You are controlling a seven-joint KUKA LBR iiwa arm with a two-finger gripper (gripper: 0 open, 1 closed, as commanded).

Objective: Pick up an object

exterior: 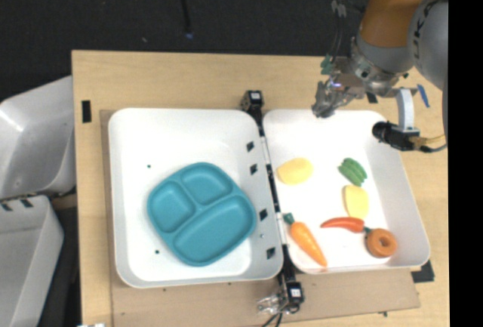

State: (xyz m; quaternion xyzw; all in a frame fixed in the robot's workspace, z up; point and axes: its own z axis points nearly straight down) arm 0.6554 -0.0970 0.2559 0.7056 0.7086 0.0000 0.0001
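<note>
Fingers [326,108] of the gripper point down at the far edge of the right bin [400,167], at about 12 o'clock on its rim; they look close together with nothing between them, but they are small and dark here, so whether they are fully pressed together I cannot tell. Above them the grey arm with its orange band [392,8] comes in from the 2 o'clock corner of the view.

Within the right bin lie the toy foods, all well apart from the fingers. At about 9 o'clock in the bin is a yellow lemon-like piece [294,171]. Toward 3 o'clock from it sits a green piece [352,171], and just below that a pale yellow piece [356,202]. At 6 o'clock from the pale piece lies a red chili [343,224], close beside an orange round piece [381,242] at the bin's 5 o'clock corner. An orange carrot [308,242] lies at 7 o'clock, near the wall shared with the left bin [128,167].

Left of that wall, a blue divided plate [200,212] rests in the left bin. Both bins sit on the wooden table [189,80].
</note>
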